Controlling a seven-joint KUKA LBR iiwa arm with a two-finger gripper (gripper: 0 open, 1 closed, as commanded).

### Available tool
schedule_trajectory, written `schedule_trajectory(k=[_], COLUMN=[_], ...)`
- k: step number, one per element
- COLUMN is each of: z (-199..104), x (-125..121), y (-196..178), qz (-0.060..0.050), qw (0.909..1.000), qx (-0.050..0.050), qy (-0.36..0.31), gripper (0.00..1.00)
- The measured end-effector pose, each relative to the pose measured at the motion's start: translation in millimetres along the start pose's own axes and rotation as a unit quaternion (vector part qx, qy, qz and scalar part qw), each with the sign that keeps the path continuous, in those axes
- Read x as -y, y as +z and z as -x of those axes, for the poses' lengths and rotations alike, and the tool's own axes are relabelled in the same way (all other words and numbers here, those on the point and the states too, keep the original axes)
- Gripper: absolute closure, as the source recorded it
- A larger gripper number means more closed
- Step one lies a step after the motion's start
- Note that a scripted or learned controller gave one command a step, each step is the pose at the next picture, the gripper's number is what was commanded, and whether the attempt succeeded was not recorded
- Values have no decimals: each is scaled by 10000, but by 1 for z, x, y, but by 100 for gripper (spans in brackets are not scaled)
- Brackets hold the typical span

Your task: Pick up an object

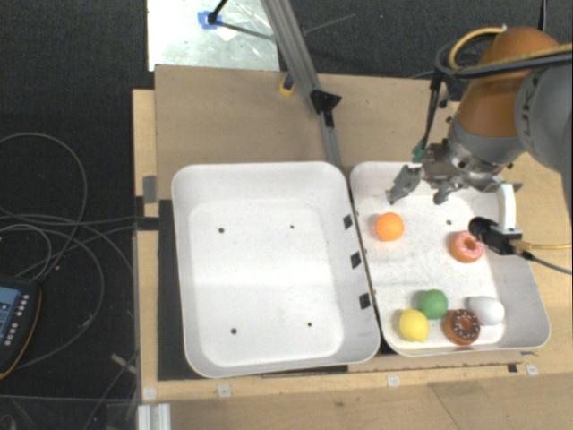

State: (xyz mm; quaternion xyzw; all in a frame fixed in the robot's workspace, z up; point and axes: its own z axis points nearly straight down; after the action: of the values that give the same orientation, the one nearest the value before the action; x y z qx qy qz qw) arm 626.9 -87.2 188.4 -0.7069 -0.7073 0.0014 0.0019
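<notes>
Dark carpet and loose cables frame my desk (242, 115), a tan board carrying two shallow white bins side by side. Off to my pincer's left lies the left bin (197, 240), with nothing I mean to reach for. Below my pincer sits the right bin (537, 316), where all the pieces lie. My pincer (423, 184) hangs over that bin's far end, fingers spread apart and nothing between them. Nearest, just below and slightly left of it, is the orange ball (389, 227), well apart from the rest, so I judge it the easiest pick. To the lower right lies a pink doughnut (466, 247); farther down, clustered near the bin's front edge, are a green ball (433, 303), a yellow lemon (414, 324), a chocolate doughnut (462, 327) and a white egg (487, 310). To do this well I should centre over the orange ball, keep my fingers wide enough to straddle it, descend straight until they flank its widest part, then close gently, since a round thing may roll away.
</notes>
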Motion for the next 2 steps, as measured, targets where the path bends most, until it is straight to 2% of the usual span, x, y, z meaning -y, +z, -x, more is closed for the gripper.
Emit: schedule_trajectory(k=[1,2], z=[-5,-6], x=[-2,-2], y=[62,100], qz=[-1,11], qw=[10000,10000], qx=[-1,2], qy=[-3,-1], gripper=[0,0])
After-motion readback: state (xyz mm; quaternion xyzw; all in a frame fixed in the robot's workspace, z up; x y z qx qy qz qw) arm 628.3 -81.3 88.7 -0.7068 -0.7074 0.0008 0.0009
